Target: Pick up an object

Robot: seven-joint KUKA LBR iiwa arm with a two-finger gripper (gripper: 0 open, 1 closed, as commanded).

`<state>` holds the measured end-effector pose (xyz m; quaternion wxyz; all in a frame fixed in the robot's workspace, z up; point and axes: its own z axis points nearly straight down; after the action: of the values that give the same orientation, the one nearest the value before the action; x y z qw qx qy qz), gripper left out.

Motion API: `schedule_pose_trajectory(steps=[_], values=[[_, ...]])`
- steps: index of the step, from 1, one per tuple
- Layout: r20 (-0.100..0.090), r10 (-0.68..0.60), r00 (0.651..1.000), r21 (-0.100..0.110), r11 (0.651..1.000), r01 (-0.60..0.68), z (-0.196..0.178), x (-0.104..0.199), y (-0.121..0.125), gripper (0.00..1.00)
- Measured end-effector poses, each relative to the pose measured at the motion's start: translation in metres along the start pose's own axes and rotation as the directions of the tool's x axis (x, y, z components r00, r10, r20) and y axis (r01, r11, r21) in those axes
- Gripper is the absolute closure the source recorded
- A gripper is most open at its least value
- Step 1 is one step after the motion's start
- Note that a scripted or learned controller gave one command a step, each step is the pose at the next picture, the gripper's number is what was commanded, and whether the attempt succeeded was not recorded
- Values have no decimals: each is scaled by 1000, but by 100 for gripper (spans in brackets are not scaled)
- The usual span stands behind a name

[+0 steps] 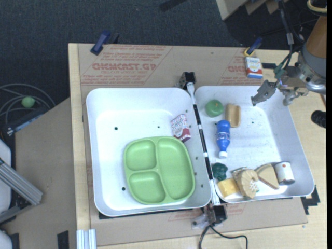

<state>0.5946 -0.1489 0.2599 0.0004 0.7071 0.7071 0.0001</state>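
My gripper point(275, 95) hangs open over the far right corner of the right bin point(282, 139), with nothing between its fingers point(262, 94). In this bin lie a green round thing point(213, 108), a tan block point(233, 115) and a blue bottle point(223, 137) along the left side, all to the left of and nearer than the gripper. Along the bin's near edge sit a dark green piece point(219, 169), a yellow block point(226, 187), a bread-like piece point(248, 182), a tan wedge point(268, 176) and a small white can point(285, 173).
The left bin point(104, 134) holds a green divided plate point(157, 169) and a small red-and-white carton point(180, 126) by the divider. A small box point(253, 66) and a blue clamp point(101, 43) lie on the cardboard behind the bins.
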Motion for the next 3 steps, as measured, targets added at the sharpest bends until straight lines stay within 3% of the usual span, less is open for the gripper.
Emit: schedule_pose_trajectory(steps=[1, 2, 3], values=[[-2, -1, 1000, 3, 1000, 1, 76, 26, 47, 0], [-1, -1, 1000, 3, 1000, 1, 105, 53, 51, 0], [-2, 0, 1000, 2, 1000, 0, 75, 84, -40, 0]])
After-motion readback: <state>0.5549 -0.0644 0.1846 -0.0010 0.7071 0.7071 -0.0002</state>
